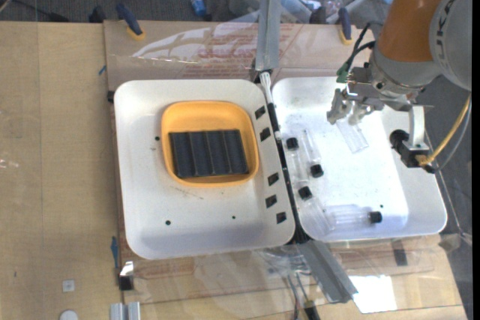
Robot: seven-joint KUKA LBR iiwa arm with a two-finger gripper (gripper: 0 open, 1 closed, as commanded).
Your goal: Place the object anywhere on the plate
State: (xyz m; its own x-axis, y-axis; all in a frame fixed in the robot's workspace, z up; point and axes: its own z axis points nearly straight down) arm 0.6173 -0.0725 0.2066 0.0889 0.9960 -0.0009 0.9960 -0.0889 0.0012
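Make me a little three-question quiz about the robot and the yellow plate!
1. True or false: the yellow plate sits in the right bin.
2. What lies on the plate? A) a black ridged block B) a banana C) a spoon
3. Fill in: the gripper is over the ____ bin.

Key: 1 false, it sits in the left bin. 2 A. 3 right.

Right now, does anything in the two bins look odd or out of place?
The yellow plate in the left bin already holds a ridged black block. Clear plastic pieces with black caps lie scattered across the right bin, hard to tell apart.
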